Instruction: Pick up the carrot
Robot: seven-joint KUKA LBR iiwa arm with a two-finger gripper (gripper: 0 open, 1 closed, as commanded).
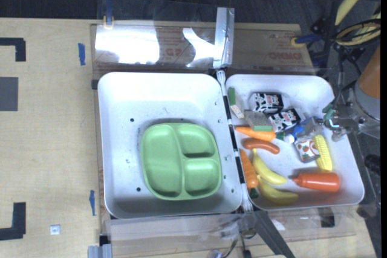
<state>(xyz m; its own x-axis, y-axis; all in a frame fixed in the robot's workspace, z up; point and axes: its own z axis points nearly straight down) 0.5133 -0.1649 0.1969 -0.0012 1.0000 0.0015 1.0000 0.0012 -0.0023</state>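
Observation:
An orange carrot [247, 170] with a green end lies along the left wall of the right bin [354, 189], pointing toward the front. A second tapered orange piece [256, 133] lies just behind it, beside a reddish sausage-like piece [262, 145]. My gripper [336, 122] hangs over the right side of the right bin, near the corn cob [323, 153]. It is well to the right of the carrot and nothing shows in it. The grey arm with its orange band [370, 77] comes in from the right edge.
The right bin also holds two yellow bananas [270, 181], a red-orange bottle-shaped toy [317, 180], black-and-white spotted packs [268, 102] and small boxes. A green divided plate [180, 159] lies in the left bin [118, 130]. A clear panel stands behind the bins.

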